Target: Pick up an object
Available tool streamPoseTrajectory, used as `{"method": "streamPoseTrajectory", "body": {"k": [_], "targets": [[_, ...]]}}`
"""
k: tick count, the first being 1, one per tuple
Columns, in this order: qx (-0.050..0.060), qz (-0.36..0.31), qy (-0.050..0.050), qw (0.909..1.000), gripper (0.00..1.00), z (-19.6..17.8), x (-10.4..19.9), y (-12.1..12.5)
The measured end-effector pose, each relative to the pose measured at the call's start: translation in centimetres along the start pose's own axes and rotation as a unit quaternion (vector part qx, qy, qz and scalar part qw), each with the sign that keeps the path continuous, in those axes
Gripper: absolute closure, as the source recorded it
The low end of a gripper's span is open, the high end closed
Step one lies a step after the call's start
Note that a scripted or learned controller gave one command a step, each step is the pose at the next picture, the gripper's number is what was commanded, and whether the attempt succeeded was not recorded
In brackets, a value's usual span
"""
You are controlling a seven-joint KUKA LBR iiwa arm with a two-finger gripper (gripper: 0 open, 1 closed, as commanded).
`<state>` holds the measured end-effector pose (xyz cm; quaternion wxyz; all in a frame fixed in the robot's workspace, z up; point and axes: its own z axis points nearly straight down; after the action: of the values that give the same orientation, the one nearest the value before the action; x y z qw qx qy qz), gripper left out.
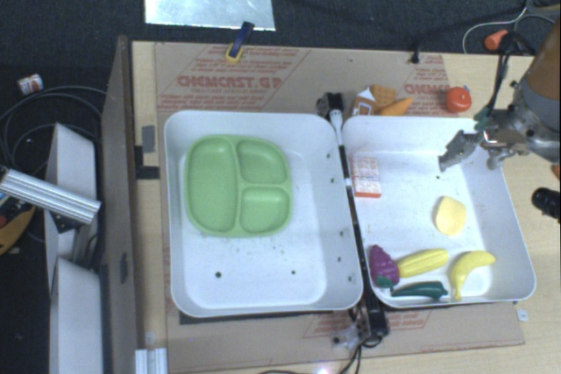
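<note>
Banana (469,269), curved glossy yellow, smooth white bin (517,241)

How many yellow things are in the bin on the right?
3: a pale yellow piece mid-bin, a corn cob near the front, and a banana at the front right corner. None seem hidden.

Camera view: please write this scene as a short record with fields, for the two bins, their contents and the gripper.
left bin: green divided plate
right bin: red-and-white packet, pale yellow piece, purple grapes, corn, banana, dark green vegetable
gripper: over right bin's far side, holding nothing visible
</note>
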<state>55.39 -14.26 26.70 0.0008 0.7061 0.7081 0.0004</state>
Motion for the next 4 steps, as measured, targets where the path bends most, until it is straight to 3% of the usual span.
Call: {"method": "streamPoseTrajectory", "body": {"k": [1,2,3,4], "targets": [[0.001,0.001,0.000,1.0000,0.00,5.6,-1.9,1.8],[0.000,0.001,0.000,1.0000,0.00,6.8,-3.6,1.3],[0.001,0.001,0.000,1.0000,0.00,9.9,-3.9,1.8],[0.001,0.001,0.000,1.0000,0.00,10.4,-3.6,0.6]]}}
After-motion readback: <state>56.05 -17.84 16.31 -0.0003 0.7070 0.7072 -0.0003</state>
